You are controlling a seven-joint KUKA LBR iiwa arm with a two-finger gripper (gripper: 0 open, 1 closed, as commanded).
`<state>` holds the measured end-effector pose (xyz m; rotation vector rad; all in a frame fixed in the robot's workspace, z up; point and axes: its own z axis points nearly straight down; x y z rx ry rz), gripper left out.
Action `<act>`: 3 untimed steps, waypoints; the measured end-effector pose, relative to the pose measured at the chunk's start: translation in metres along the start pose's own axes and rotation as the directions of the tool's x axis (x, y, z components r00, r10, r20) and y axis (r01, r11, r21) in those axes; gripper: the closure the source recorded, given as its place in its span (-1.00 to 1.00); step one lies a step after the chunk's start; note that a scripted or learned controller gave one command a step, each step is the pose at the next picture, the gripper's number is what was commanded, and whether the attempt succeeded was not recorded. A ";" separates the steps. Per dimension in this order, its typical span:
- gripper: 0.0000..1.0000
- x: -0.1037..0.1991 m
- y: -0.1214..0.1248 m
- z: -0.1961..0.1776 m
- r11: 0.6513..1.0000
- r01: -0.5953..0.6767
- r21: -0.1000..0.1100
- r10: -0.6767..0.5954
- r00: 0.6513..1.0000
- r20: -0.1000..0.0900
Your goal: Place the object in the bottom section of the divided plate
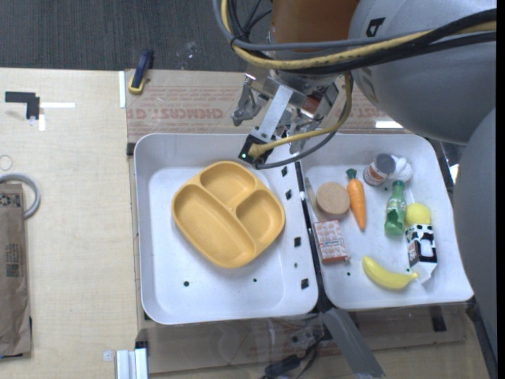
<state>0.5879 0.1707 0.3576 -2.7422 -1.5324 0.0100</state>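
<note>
A yellow divided plate [217,227] lies in the left bin [158,290], with one long section toward the lower left and two smaller ones at the top and right; nothing lies in any of them. My gripper [278,113] hangs over the far rim between the two bins, just beyond the plate's upper right edge. Nothing shows under it. In the right bin [450,290] lie a tan disc [333,198], a carrot [357,204], a banana [388,275], a red packet [330,241], a green bottle [394,209] and a lemon [417,214].
A small can [382,168] and a black-and-white carton [421,247] also lie in the right bin. On the bench to the left are a brown paper bag [12,267] and a blue-and-yellow tool [141,71]. The arm's grey body covers the top right.
</note>
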 end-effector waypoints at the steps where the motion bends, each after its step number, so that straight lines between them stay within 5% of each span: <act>1: -1.00 0.000 0.000 0.000 1.000 0.000 0.000 0.000 1.000 0.000; 2: -1.00 0.061 0.046 0.017 1.000 0.025 -0.002 -0.025 1.000 -0.001; 3: 1.00 0.060 0.047 0.010 1.000 0.028 -0.001 -0.028 1.000 0.004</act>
